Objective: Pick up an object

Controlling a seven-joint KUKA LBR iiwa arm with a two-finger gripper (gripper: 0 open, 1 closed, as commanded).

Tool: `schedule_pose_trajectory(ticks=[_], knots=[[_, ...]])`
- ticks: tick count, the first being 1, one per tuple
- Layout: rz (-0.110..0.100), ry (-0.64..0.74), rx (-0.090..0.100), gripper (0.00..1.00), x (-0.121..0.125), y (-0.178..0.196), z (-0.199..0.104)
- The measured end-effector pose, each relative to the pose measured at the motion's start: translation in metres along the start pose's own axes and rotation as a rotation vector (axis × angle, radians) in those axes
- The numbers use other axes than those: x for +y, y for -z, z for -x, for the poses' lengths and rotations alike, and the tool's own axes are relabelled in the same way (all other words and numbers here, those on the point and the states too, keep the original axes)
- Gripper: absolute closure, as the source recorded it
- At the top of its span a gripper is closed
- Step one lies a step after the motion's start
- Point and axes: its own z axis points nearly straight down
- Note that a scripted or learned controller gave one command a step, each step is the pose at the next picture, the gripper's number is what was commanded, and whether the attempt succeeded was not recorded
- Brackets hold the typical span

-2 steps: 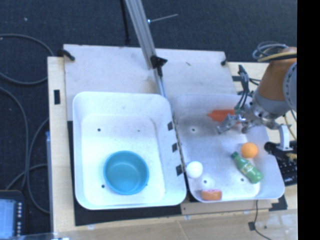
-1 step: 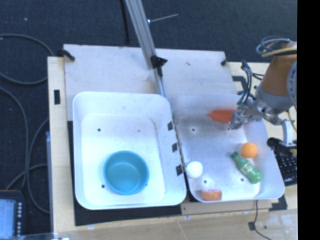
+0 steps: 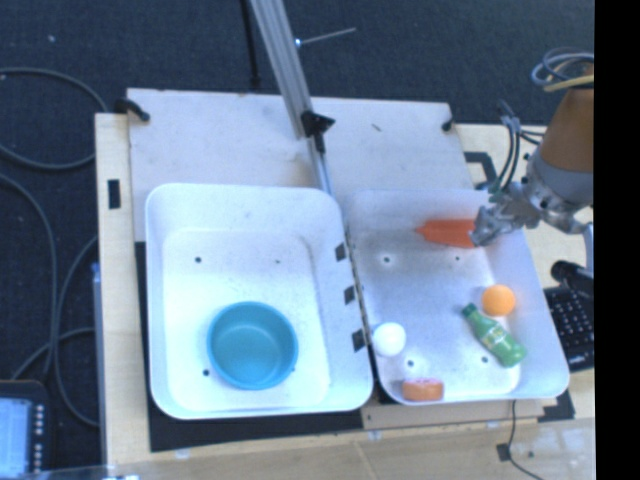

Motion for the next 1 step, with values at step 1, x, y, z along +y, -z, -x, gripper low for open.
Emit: schedule_pose_trajectory(ticks=[1], knots=[[0.001, 0.005, -0.001, 1.00, 0.0016, 0.0419, 0.0015]])
